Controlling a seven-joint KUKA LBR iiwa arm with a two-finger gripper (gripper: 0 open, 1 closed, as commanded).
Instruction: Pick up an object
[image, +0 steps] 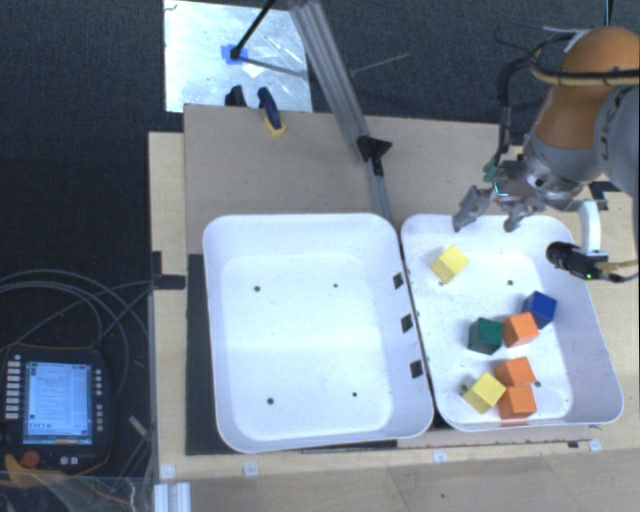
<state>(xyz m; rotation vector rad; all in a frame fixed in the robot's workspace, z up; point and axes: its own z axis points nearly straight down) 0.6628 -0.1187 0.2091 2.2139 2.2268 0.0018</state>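
Observation:
My gripper (492, 215) hangs over the far edge of the right bin (592, 345), open, with nothing between its two fingers. A yellow block (449, 264) lies just below and left of it on the bin floor. Further toward the front sit a blue block (540, 307), an orange block (520, 328) and a green block (486, 335), close together. Near the front wall lie another yellow block (485, 392) and two orange blocks (514, 371) (517, 402), one in front of the other.
The left bin (230, 250) stands beside the right one, its wall touching it. A grey pole (340, 90) slants across the back of the bench. A teach pendant (55, 400) and cables lie off the bench at left.

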